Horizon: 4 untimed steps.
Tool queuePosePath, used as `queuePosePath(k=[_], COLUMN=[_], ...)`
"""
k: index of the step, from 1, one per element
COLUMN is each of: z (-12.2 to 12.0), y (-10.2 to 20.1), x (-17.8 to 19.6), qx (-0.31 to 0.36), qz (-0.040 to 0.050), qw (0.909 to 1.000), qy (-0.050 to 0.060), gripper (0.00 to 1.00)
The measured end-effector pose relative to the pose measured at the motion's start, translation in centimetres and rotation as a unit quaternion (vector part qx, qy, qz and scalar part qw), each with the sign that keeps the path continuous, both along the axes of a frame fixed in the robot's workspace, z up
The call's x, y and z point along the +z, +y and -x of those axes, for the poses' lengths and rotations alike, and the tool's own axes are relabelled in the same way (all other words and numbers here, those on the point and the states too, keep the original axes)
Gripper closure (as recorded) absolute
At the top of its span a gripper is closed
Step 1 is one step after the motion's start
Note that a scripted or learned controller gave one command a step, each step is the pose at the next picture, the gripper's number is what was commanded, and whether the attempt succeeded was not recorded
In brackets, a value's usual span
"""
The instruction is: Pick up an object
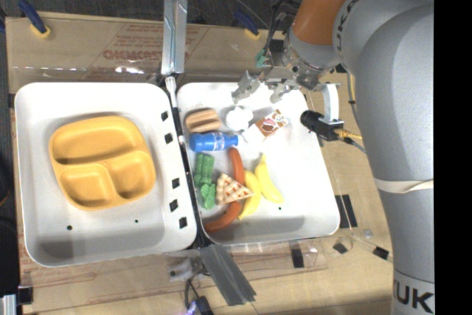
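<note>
The right bin (310, 214) holds a pile of toy food. Along its left side lie a hot dog bun (200, 119), a blue bottle (214, 142) and a green vegetable (205, 177). Toward the middle are a white round piece (237, 116), a small printed packet (271, 123), a pizza slice (233, 190), yellow bananas (267, 182) and a red sausage (224, 216). My gripper (261, 91) hovers over the bin's far edge, just above the white piece and the packet. It is open, with nothing between its fingers.
The left bin (37, 232) holds a yellow compartment tray (103, 158). A metal divider bar (174, 33) stands at the back between the bins. The grey arm (391, 85) covers the right side of the bench. A black fitting (318, 125) sits at the right bin's rim.
</note>
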<state>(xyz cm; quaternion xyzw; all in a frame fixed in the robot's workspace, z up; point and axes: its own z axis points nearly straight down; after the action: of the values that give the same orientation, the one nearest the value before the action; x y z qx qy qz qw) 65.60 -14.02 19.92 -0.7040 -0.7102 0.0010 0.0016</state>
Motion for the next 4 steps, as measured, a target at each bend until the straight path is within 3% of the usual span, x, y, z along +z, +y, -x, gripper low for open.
queuePosePath(k=[1, 2, 3, 4], z=[6.4, 7.9, 7.9, 7.8], y=[1.1, -1.0, 1.7, 1.7], x=[-8.5, -10.6, -10.8, -9.8], qx=[-0.085, -0.026, 0.025, 0.027], qz=[0.0006, -0.0002, -0.0011, -0.0011], qw=[0.9963, 0.9997, 0.9997, 0.9996], qy=[-0.009, -0.001, 0.001, 0.001], gripper=[0.00, 0.00, 0.00, 1.00])
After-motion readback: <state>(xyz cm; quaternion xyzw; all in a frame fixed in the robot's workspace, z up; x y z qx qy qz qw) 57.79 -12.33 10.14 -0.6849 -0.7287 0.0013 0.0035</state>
